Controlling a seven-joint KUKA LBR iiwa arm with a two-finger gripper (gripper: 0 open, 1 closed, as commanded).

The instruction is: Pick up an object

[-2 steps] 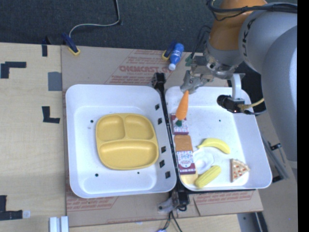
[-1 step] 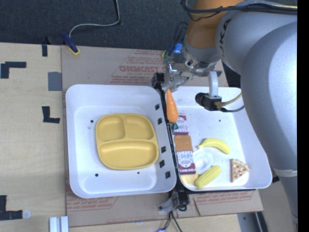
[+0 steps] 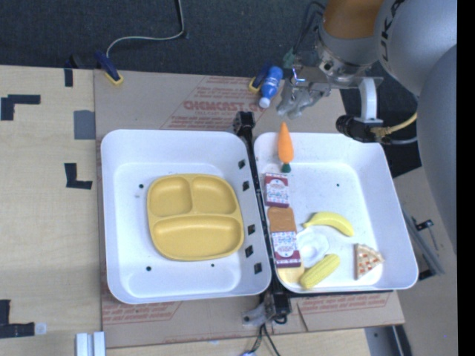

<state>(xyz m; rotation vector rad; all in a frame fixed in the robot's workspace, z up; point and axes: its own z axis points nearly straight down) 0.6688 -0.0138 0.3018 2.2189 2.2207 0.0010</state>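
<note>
Up high, the gripper (image 3: 297, 99) hung past the far rim of the right bin (image 3: 386, 170), holding nothing. I could not tell how it was set. No grab had begun, I think. The carrot (image 3: 286, 144) lay just below it, leaning on that rim. Next, it should drop straight down.

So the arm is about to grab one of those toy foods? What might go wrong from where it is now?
Guesses only:
1. The small orange toy carrot leans against the right white bin's back rim, so the gripper above it may strike the rim.
2. The yellow banana, yellow corn cob and pizza slice lie close together; closing on one could nudge another.
3. The two red-and-white cartons sit tight against the bin's left wall.
</note>
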